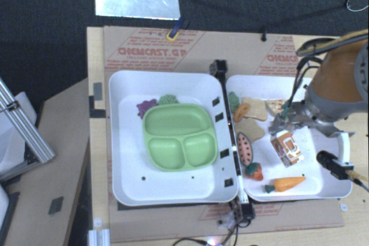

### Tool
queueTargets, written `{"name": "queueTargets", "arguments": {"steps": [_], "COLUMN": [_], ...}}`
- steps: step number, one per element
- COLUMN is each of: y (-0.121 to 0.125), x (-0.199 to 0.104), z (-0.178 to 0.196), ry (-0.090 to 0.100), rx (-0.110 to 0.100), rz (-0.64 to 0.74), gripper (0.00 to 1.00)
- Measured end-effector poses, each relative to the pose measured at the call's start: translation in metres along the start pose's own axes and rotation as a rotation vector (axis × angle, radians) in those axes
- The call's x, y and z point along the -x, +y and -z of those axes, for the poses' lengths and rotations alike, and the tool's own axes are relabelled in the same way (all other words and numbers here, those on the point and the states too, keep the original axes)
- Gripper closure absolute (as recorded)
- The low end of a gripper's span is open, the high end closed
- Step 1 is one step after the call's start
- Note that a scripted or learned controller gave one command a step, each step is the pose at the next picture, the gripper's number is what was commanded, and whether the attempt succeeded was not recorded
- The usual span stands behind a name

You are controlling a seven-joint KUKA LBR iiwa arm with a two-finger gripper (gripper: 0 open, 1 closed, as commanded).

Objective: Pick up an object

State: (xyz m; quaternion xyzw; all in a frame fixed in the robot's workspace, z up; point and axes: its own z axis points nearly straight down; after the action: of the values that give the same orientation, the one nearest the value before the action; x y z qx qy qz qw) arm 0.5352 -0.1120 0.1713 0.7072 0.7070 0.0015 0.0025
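Gripper (281, 125) is over the right bin (311, 144). Arm reaches in from view-right, w/ orange band above the wrist. Apart or together: can't tell from this angle, the tip is too blurred to read.

Carton (287, 150) (white/orange/brown, tilted) is right at the tip, on its view-lower side. It's touching or nearly so. Can't tell if it's clamped or just lying on the bin floor.

Others around the gripper, all in the right bin:
- Pizza slice (275, 106): just above it in view.
- Bread (254, 109): up & to view-left, near.
- Tan piece (249, 129): straight view-left, near.
- Orange bit (240, 114) & green item (233, 101): farther left, by the wall btwn the bins.
- Melon slice (245, 148): lower-left, also by that wall.
- Red item (253, 170): just below the melon slice.
- Carrot (285, 184): below the gripper, beyond the carton, near the bin's front rim & apart from the carton.

Left bin (127, 152) is well apart to view-left. It holds a green plate (176, 138) w/ three compartments. Grapes (146, 106) & a leafy item (168, 99) sit at the plate's far edge, side by side.
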Motion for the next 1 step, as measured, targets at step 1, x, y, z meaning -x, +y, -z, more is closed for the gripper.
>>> {"name": "queueTargets", "arguments": {"steps": [1], "y": [0.0016], "x": [0.0003], "z": [0.0528], "ry": [0.0], "rx": [-0.001], "rz": [0.004], "gripper": [1.0]}}
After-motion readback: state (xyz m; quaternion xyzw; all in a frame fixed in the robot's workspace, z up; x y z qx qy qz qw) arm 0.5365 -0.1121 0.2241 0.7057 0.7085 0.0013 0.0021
